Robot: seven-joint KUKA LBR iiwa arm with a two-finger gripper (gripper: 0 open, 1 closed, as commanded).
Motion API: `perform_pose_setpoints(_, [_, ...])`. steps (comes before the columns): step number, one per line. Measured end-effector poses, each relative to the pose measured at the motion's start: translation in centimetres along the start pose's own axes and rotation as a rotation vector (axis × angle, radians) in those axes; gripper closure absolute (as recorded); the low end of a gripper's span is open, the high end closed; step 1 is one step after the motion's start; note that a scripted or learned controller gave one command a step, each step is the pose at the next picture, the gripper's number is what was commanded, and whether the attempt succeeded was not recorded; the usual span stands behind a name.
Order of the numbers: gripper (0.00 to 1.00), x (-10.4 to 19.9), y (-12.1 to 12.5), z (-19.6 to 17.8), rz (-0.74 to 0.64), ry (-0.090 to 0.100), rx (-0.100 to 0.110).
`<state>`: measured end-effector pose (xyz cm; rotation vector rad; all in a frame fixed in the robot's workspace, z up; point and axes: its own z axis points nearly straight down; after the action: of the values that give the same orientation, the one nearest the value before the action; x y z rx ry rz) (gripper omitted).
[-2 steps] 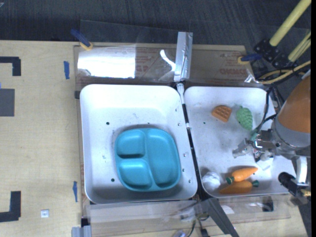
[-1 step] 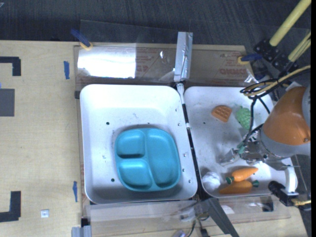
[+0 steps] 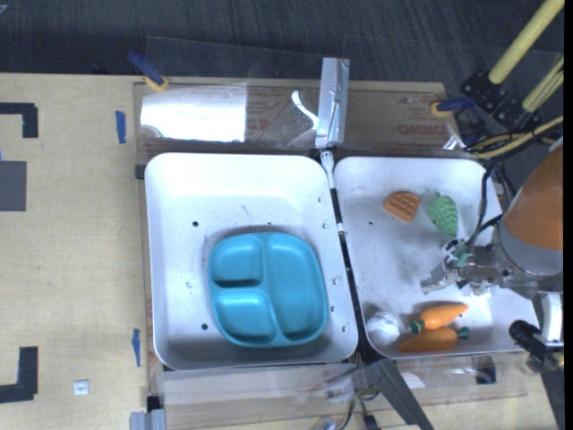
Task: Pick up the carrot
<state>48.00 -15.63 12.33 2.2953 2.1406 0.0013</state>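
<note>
Carrot [image 3: 441,314] lies in the right bin [image 3: 394,240], near its front wall, long axis running left-right. Gripper [image 3: 445,271] hovers just behind it, holding nothing; finger spread cannot be determined.

You are looking at: bins [image 3: 170,240] showing smooth white plastic, speckled | blue tray [image 3: 267,287] reading as satin plastic | carrot [image 3: 440,314] shining like glossy orange plastic | bench [image 3: 63,240] showing matt pale wood | gripper [image 3: 445,274] glinting metallic

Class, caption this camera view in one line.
Gripper hovers in the right bin above two carrots.
</note>
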Motion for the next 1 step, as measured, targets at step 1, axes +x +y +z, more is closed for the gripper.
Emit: perform_pose_setpoints(1, [0.00, -1.66, 0.15, 3.65, 0.077, 0.004, 0.001])
